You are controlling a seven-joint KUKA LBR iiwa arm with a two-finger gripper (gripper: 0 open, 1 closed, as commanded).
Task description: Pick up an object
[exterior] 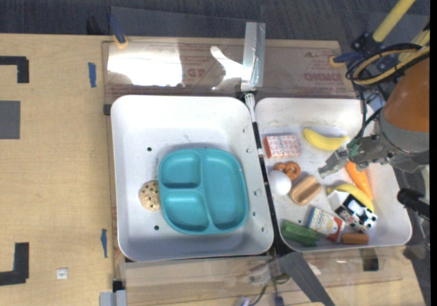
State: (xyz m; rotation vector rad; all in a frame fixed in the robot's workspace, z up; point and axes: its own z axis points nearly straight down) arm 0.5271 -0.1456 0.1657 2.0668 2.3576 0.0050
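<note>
The right bin [399, 228] holds several toy foods. A yellow banana [321, 138] lies near the back, with a pink box [282, 145], a brown pretzel [289, 169], a white egg [280, 183] and a tan bread roll [305, 190] to its left and front. An orange carrot [360, 179] lies at the right, above a yellow piece [351, 193] and a black-and-white toy [357, 214]. My gripper [343, 156] hangs low over the bin between the banana and the carrot's top end.
A small carton [322, 220], a green cucumber [299, 232] and a red sausage [355, 237] lie along the right bin's front. The left bin [136, 134] holds a teal divided plate [203, 190] and a cookie [149, 195]. Cables hang at the upper right.
</note>
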